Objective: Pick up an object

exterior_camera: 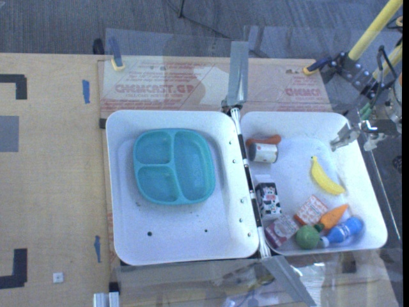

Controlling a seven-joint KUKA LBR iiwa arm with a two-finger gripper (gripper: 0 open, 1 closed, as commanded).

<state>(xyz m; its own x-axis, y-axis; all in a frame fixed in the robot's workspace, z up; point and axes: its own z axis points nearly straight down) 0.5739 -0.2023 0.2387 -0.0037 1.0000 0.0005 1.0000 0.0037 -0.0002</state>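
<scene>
The right bin (300, 248) holds several small objects. A yellow banana (326, 177) lies in its middle right. A white and red can (263, 151) lies on its side at the far left, with a red sausage (263, 139) just behind it. A black and white carton (269, 199) sits by the left wall. At the near edge cluster a pink box (310, 209), an orange carrot (333, 215), a green ball (308, 236), a blue bottle (344, 231) and a purple packet (279, 230). My gripper (346, 136) hangs over the bin's far right corner, above and right of the banana, with nothing seen in it.
The left bin (128, 235) carries a teal divided plate (174, 166). A metal divider (238, 75) stands behind the seam between the bins. Yellow and black hardware (358, 56) crowds the upper right beside the arm.
</scene>
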